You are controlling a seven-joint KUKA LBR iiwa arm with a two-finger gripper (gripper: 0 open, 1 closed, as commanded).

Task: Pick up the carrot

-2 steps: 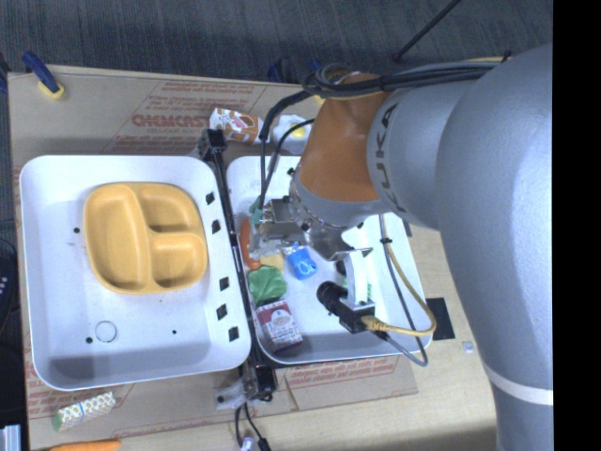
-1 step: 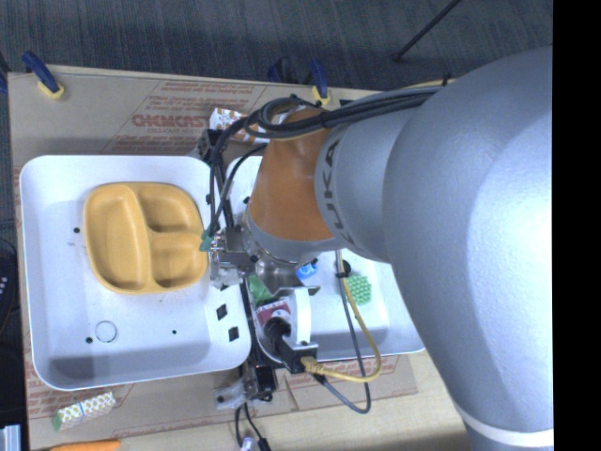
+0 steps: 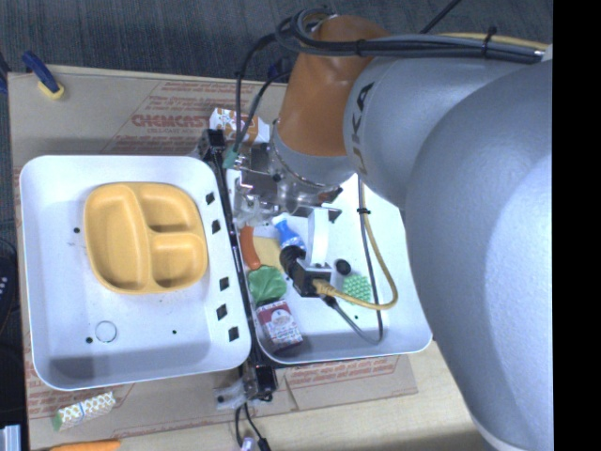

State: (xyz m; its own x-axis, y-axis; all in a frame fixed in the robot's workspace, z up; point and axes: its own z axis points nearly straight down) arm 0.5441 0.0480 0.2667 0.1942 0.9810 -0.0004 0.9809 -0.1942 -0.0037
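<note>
1. Orange carrot [image 3: 248,248] lies in the right bin [image 3: 404,332], hard against that bin's left wall, near frame centre. Only a short stretch shows; the upper end runs under the arm's hardware.
2. Gripper [image 3: 272,205] sits low over the right bin's upper left corner, just above the carrot. Probably placed there for a descent onto the carrot, though that is a judgement.
3. Jaws: cannot tell whether apart or together; wrist and cables cover them from this angle. Nothing is seen held.
4. Clutter is packed round the carrot: a blue piece [image 3: 287,233] just to its right, a green leafy item [image 3: 266,283] below it, a red packet [image 3: 280,327] lower still, a green dotted ball [image 3: 359,288] further right. The wall on one side and these on the other leave little room for a grasp.
5. Left bin [image 3: 56,346] holds a yellow tray [image 3: 146,236], well apart from the work.
6. Arm [image 3: 451,158] covers the right half of the frame, reaching in from the right; both bins rest on the cardboard-covered desk [image 3: 141,92].
7. Task judged not yet done: carrot rests in the bin.
</note>
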